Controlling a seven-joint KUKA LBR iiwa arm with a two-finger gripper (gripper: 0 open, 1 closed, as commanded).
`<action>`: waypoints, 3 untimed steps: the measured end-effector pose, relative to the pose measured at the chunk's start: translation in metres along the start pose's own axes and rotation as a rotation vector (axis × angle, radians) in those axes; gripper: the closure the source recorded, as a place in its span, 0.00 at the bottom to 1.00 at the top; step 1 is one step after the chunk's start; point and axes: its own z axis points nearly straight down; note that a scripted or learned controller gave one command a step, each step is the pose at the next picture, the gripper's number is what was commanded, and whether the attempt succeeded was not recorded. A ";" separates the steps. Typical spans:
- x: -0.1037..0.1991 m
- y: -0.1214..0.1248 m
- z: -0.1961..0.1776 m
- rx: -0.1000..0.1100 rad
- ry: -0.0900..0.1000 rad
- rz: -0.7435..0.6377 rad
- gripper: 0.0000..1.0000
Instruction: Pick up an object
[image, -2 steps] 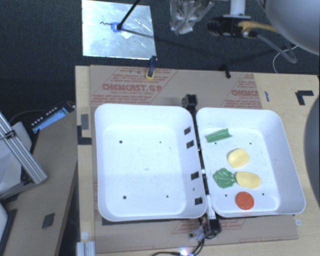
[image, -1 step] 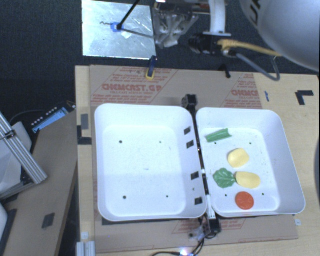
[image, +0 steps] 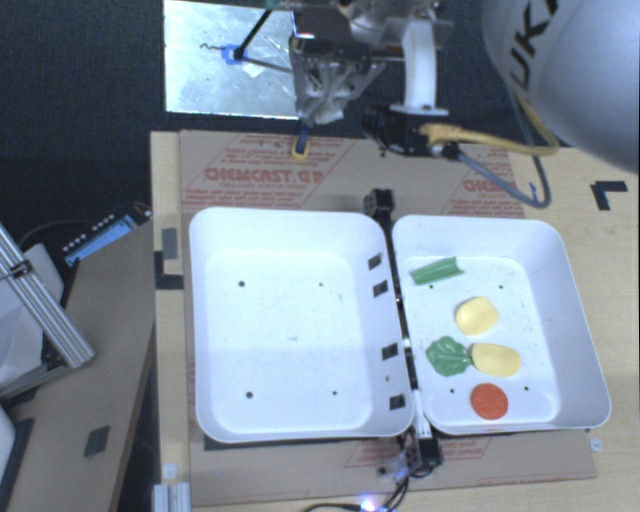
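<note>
From the overhead camera I see two shallow white plastic bins side by side on the tabletop (image: 170, 330), which is covered by a printed cardboard sheet (image: 260, 170). The left bin (image: 215, 240) and the right bin (image: 570, 290) touch along a black hinge strip.

In the right bin lie five small things. A slim green stick-shaped piece (image: 435, 270) sits near the far inner corner, its long axis running left to right with the right end tipped slightly toward the far wall. Nearer me is a rounded pale yellow piece (image: 477, 316). Below it lies a yellow oval piece (image: 496, 359), long axis roughly left to right, just beside a dark green leafy piece (image: 448, 356) on its left. A flat orange-red round piece (image: 489, 401) lies closest to the near wall.

The end effector (image: 318, 112) hangs beyond the bins, above the cardboard's far edge, well apart from all the pieces. It is blurred and mixed with cabling, so I cannot tell its state. The grey arm (image: 560, 60) is cut off at the top right.
</note>
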 end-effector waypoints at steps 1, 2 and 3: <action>-0.001 -0.049 0.021 0.002 -0.001 0.001 1.00; -0.002 0.015 -0.001 -0.007 -0.001 0.007 1.00; -0.003 0.078 0.001 -0.004 -0.002 0.008 1.00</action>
